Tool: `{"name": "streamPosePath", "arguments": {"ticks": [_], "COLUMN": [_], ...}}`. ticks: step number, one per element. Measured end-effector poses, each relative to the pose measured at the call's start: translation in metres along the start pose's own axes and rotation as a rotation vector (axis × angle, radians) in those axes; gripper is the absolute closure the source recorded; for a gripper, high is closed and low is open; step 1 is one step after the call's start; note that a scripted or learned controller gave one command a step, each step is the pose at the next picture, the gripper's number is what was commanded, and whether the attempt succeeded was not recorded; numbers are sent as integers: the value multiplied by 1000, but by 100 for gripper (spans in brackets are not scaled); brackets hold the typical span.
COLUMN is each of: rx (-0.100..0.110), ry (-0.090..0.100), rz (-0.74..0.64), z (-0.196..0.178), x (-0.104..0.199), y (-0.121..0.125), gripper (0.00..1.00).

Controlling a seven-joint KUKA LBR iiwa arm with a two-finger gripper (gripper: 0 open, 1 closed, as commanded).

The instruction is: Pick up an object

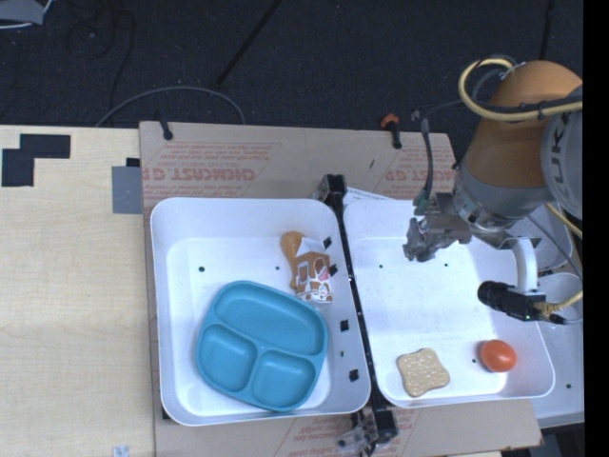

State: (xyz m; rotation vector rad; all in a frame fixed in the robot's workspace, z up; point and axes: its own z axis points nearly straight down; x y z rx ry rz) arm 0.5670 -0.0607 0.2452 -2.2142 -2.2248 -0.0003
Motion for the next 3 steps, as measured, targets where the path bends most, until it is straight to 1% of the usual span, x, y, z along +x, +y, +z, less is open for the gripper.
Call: {"name": "streamPosePath", "arguments": {"ticks": [1, 2, 3], "rx": [3, 0, 2], "ry": [0, 0, -1], "rz": [1, -1, 0], "z": [14, 13, 24], "x": [50, 108, 165], "y": [6, 24, 27], "gripper": [100, 100, 100]}}
